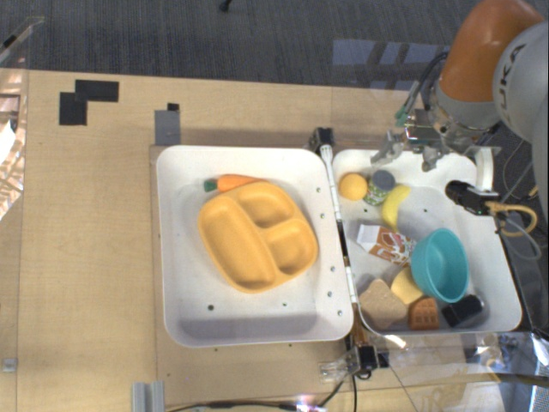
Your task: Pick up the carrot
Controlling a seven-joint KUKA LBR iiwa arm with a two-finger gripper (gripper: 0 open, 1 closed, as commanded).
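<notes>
The carrot, orange with a small green top, lies in the left bin against the far rim of a yellow divided plate. My gripper hovers over the far edge of the right bin, well to the right of the carrot. Its fingers are spread open with nothing between them.
The right bin holds a yellow ball, a small can, a yellow fruit, a printed packet, a teal bowl, bread pieces and black items. A ridge separates the bins.
</notes>
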